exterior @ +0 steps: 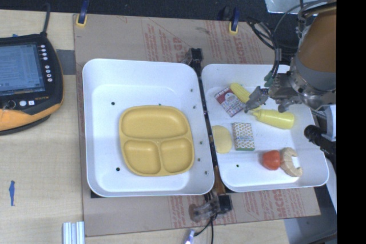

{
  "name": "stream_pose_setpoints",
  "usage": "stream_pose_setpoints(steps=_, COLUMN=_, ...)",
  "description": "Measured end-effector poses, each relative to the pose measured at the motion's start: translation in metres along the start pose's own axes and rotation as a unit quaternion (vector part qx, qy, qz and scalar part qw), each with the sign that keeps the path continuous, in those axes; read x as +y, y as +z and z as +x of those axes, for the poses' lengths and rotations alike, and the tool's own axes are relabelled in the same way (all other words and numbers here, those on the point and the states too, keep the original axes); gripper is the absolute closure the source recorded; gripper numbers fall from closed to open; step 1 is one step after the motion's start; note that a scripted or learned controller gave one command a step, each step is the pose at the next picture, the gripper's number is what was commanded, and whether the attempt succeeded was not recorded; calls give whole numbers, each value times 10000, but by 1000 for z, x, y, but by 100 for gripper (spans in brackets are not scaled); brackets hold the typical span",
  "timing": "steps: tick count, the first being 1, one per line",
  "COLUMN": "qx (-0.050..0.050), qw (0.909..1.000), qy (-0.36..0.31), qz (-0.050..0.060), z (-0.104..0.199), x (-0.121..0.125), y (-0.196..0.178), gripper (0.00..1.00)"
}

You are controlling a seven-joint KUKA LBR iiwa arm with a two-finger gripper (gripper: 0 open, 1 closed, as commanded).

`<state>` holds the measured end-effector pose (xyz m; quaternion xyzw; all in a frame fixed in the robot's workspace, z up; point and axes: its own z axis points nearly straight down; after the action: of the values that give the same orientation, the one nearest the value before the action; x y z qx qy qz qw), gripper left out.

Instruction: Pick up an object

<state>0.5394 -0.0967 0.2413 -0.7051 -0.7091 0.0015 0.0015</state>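
The right bin (260, 184) holds several small items. A yellow squeeze bottle (277, 119) lies on its side near the bin's right half. A short yellow piece (239, 91) and a red-and-white packet (228, 102) lie at the upper left. A small green-and-white box (243, 136) and a pale yellow round piece (221, 139) sit at the left. A red tomato (272, 160) and a bread piece (291, 162) rest at the front. My gripper (269, 101) hangs open just above the squeeze bottle's far side, with nothing between its fingers.
The left bin (100, 123) carries a yellow divided plate (155, 140). A teach pendant (26, 80) lies on the bench at the far left. Cables and the arm's body crowd the right bin's far right corner.
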Motion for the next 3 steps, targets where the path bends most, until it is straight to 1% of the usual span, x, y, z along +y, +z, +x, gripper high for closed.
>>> stream_pose_setpoints(steps=1, qx=-5, qw=10000, qy=1, qz=6, z=-20, x=-18, y=74, gripper=0)
stream_pose_setpoints(steps=2, qx=-2, qw=10000, qy=0, qz=7, z=-6, x=-6, y=150, gripper=0)
stream_pose_setpoints(steps=3, qx=-5, qw=10000, qy=17, qz=-10, z=-89, x=12, y=149, gripper=0)
